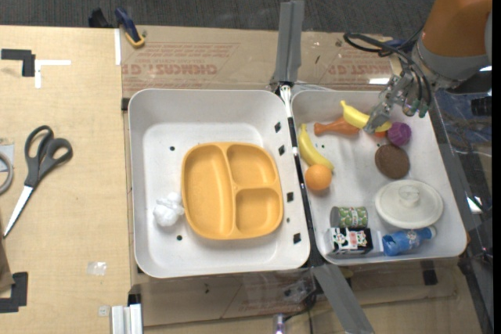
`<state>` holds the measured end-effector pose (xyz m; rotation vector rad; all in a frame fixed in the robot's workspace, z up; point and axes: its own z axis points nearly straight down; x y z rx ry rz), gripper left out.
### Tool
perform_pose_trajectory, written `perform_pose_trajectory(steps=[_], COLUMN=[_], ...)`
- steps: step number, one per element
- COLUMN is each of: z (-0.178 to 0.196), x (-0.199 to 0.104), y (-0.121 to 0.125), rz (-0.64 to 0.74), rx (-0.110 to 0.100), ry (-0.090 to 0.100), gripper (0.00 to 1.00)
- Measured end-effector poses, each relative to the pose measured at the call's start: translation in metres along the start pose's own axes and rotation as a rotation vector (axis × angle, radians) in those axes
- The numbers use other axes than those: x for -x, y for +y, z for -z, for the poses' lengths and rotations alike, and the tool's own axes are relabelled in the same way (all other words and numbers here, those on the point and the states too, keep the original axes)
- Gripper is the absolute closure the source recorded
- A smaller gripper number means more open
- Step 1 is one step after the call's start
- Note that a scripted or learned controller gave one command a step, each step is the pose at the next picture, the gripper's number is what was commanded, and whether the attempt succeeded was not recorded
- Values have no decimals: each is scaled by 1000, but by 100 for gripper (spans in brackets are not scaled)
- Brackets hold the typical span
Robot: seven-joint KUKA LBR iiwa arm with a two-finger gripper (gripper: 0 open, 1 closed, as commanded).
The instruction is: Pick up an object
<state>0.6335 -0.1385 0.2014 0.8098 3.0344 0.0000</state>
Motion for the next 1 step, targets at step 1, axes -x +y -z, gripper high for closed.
perform_pose_trajectory(steps=[1], z=[34], x=[-25], y=[41], rz=[-155], rx=[0], ry=[-2], gripper=[100])
